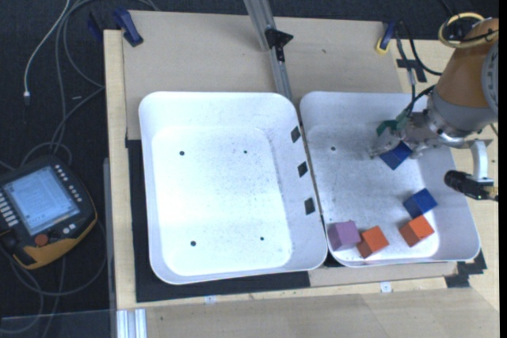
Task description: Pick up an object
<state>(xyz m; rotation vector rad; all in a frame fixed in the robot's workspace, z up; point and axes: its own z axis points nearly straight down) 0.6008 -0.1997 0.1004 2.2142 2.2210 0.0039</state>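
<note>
At the upper right of the right bin, a blue block sits tilted, directly under the gripper. The block's upper edge appears tucked between the fingers, so my reading is that the gripper is closed narrowly on it, though the grip looks shallow and the block may be resting on the bin floor or only just lifted; I cannot tell which. The block lies just below and slightly left of the wrist, with its long axis running from upper right to lower left in the frame. If the hold is real, the coming move is a straight lift; a slip is the risk, given the tilt.

Lower right in the same bin lie four more blocks: a second blue block, an orange block touching it from below, another orange block near the bottom edge, and a purple block just beside it on the left. All are well apart from the gripper.

Left of this, the left bin fills the middle of the frame. Both bins rest on the tabletop. At far left, off the tabletop, lies a pendant with a lit screen; its text is too small to read. No labels or brands are legible.
</note>
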